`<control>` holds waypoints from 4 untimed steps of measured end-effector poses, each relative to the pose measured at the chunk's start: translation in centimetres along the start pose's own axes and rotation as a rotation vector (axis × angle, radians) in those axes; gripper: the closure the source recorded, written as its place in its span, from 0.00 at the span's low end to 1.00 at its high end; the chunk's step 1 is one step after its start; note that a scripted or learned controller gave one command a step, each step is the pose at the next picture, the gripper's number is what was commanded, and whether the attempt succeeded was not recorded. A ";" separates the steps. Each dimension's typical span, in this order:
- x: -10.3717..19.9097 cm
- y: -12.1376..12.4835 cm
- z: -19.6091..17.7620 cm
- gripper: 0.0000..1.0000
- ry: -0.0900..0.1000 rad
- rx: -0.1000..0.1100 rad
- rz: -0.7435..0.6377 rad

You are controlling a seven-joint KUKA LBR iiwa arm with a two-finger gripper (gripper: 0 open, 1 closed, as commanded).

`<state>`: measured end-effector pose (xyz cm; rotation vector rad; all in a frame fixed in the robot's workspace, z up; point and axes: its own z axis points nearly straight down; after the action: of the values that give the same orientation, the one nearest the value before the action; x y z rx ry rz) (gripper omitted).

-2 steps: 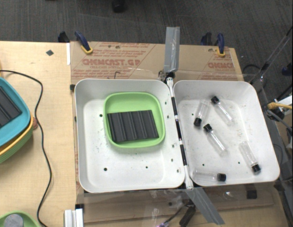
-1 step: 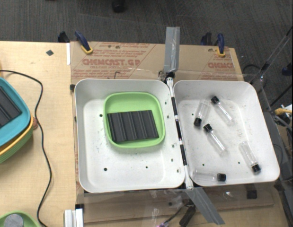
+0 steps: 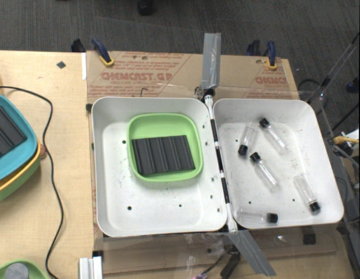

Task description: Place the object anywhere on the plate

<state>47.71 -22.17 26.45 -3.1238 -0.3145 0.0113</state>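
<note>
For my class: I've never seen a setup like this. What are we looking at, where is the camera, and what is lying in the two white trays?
This is a robot workbench, seen from one camera fixed above it, looking down at a slant. Two shallow white bins sit side by side. The left bin holds a green plate with a dark ribbed insert on it. The right bin holds several small clear tubes with black caps, such as one near the middle and one at the lower right, plus a loose-looking black cap. The job is to move one onto the plate. None lies on it yet.
</note>
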 end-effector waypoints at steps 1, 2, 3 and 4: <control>0.0 0.0 1.9 0.00 0.000 0.000 0.002; 0.0 0.0 0.4 0.00 0.002 -0.001 -0.003; 0.0 0.0 -0.3 0.00 0.002 -0.001 -0.003; 0.0 0.0 1.7 0.00 0.001 0.000 0.000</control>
<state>47.69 -22.20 24.73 -3.1235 -0.3140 0.0102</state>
